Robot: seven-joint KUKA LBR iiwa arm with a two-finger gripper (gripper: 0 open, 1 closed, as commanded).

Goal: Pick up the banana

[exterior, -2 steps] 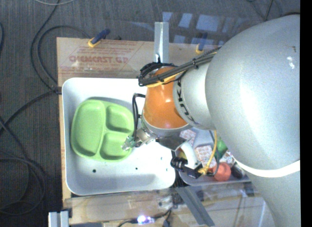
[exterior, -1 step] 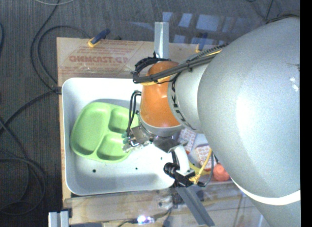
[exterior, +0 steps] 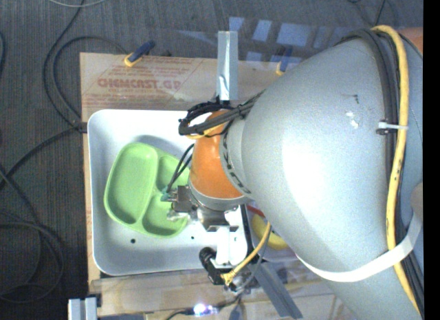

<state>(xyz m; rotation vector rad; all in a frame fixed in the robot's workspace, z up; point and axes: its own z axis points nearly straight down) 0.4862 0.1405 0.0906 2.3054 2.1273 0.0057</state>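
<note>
The banana (exterior: 270, 237) is being largely hidden by the arm (exterior: 330, 153), just beside the wrist (exterior: 206, 198), so its long axis and the jaws' state cannot be told.

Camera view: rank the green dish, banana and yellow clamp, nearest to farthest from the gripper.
1. Green dish, in the left bin, at the gripper.
2. Banana, to the right, mostly hidden by the arm.
3. Yellow clamp, far top left.
</note>
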